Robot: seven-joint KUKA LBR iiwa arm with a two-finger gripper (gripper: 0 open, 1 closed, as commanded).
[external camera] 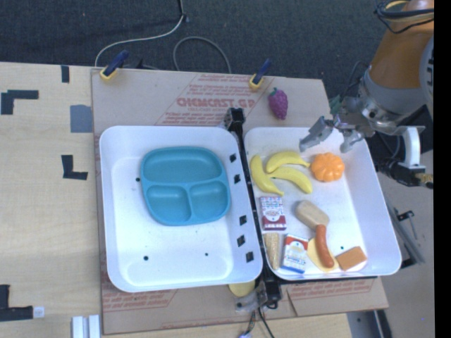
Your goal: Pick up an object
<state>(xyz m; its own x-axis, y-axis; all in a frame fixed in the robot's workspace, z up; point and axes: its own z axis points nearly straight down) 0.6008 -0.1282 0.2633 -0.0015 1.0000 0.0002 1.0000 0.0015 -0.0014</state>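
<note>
Dark carpet behind, tan desk (42,210) w/ black tape marks at far left. Cardboard sheet (204,101) on desk, 2 white bins on it side by side. Left bin (120,259): blue divided plate (186,186), sits toward upper middle, nothing on it. Purple grape bunch (278,103) on cardboard, outside bins, just above right bin. Right bin (380,220): bananas (282,172) upper left, orange pumpkin-like fruit (328,167) just right of them, red/white carton (272,213) below bananas, bread roll (311,213) mid, corn cob (272,248) near bottom, small white packet (295,255) beside it, hot dog (323,246) touching orange cheese block (351,258) at lower right. Claw (330,137) over bin's top edge, just above the pumpkin fruit, fingers spread apart, holding nothing. Arm (402,62) comes in from right.
</note>
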